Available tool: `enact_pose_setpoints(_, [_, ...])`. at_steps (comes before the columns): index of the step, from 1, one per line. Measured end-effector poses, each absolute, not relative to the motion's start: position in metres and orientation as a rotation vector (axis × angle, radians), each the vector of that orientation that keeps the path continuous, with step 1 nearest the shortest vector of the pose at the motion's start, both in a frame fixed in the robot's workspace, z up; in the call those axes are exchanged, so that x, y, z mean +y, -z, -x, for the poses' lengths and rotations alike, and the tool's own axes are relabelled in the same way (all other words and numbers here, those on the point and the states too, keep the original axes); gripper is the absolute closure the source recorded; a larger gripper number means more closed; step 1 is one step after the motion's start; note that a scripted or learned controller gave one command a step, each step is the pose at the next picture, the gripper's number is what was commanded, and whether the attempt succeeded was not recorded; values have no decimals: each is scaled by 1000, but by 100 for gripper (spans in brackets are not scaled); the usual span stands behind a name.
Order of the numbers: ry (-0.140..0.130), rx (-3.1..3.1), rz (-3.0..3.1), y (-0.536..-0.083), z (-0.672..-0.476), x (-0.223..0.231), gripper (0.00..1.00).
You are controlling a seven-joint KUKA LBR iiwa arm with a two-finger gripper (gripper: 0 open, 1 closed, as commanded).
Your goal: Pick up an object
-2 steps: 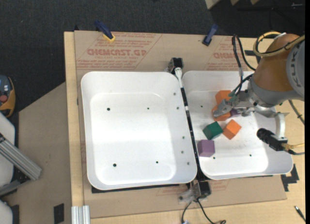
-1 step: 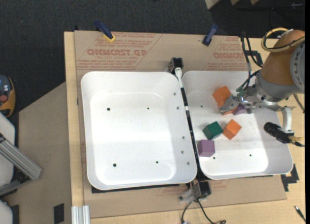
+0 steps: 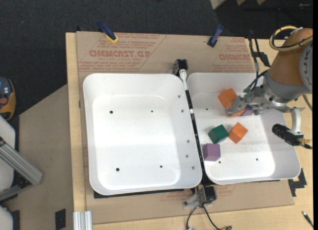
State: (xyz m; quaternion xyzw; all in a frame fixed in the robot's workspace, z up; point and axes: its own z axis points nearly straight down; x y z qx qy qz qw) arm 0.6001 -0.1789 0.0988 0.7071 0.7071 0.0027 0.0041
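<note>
Several blocks lie in the right bin (image 3: 263,172). An orange cube (image 3: 227,97) sits near the bin's far middle, and a smaller orange cube (image 3: 239,132) lies nearer the front. Left of that one is a green cube (image 3: 217,134), with a purple cube (image 3: 211,151) in front of it. My gripper (image 3: 246,103) is low in the right bin, just right of the far orange cube. A small orange and purple piece (image 3: 237,111) shows right under the gripper, partly hidden by it. I cannot see whether it is held.
The left bin (image 3: 94,124) stands beside the right one, and a black divider (image 3: 190,112) runs between them. The arm's grey and orange body (image 3: 290,70) hangs over the right bin's far right corner. Blue clamps (image 3: 107,31) hold the cardboard base.
</note>
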Motion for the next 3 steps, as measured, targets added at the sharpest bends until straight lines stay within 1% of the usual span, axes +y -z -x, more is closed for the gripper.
enact_pose_setpoints(1, [-11, 2210, -2214, -90, -532, -132, 100])
enact_pose_setpoints(2, [-13, 2228, -2209, -190, -522, -60, 100])
enact_pose_setpoints(3, [-6, 2231, -2211, -214, -543, 10, 100])
